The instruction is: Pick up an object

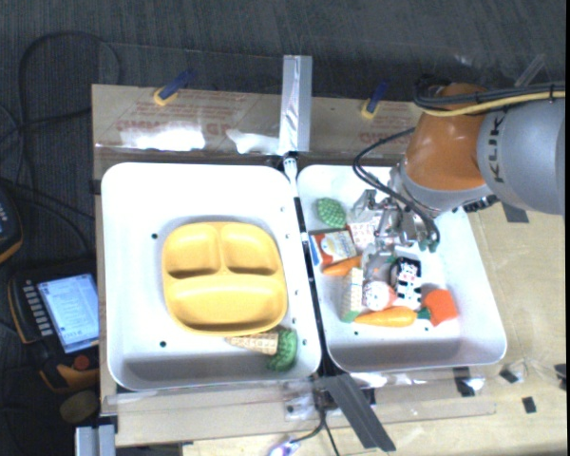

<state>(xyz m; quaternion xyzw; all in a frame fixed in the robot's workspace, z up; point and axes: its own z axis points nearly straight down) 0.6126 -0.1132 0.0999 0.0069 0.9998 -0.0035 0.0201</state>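
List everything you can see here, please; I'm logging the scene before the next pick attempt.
White bins: two, side by side on the bench.
Divided plate: one, yellow, left bin.
Leafy toy: one, green, left bin's near right corner, beside a tan piece.
Toy pile: several small items, mixed colours, right bin.
Green netted item: one, right bin's far left.
Carrot-like toy: one, orange, right bin's near side.
Clips: two, blue and yellow, on the board behind the bins.
Handheld devices: two, floor at left.
Arm: one, grey and orange, from the right.
Gripper: one, above the pile.
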